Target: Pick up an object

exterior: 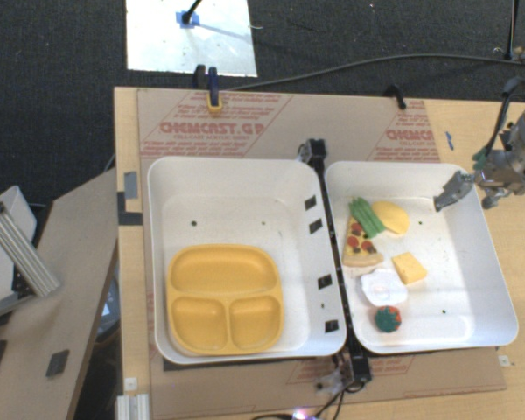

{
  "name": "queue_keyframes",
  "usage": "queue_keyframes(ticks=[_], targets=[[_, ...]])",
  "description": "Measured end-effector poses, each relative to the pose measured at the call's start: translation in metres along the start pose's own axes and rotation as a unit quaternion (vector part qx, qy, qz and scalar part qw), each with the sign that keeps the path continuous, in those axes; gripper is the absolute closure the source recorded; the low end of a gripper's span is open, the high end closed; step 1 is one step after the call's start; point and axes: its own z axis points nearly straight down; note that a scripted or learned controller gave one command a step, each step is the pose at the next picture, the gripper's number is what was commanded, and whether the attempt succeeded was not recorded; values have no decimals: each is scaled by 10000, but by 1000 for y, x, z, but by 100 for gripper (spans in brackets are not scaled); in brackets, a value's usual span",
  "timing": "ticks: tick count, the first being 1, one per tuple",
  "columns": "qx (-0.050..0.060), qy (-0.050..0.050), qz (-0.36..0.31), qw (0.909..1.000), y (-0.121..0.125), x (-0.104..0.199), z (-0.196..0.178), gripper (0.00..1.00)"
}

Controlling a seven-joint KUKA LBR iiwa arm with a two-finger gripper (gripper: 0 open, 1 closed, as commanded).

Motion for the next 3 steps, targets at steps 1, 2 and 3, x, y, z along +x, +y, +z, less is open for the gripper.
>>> queue_keyframes(ticks=[1,2,3], targets=[[-58,-11,-17,10000,2,1,-7,0],[-56,-14,-5,10000,8,-9,43,0],[-56,-13,-10,10000,19,-11,92,0]])
